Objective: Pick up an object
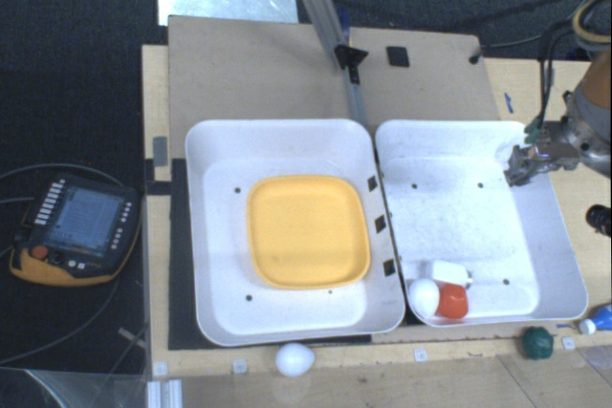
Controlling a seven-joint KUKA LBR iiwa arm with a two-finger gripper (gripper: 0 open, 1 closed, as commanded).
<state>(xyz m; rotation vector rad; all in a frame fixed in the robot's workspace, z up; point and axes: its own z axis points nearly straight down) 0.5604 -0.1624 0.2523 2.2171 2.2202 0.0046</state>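
While left bin (206, 205) holds yellow plate (309, 230) | right bin (545, 253): red-white object (445, 296)

Grey metal arm (591, 131) at right edge of bench, near right rim of right bin. Orange band above wrist, partly cut off by frame. Wrist section rounded, dull silver-grey. Dark cables looped beside it, one thin black lead running down along wrist. Small dark metal two-finger gripper (521, 165) at tip, blocky, mechanical parts too small to tell.

Smooth matt yellow plastic plate (309, 231) lies in glossy white plastic bin (215, 301); bench (249, 72) looks like matt board.
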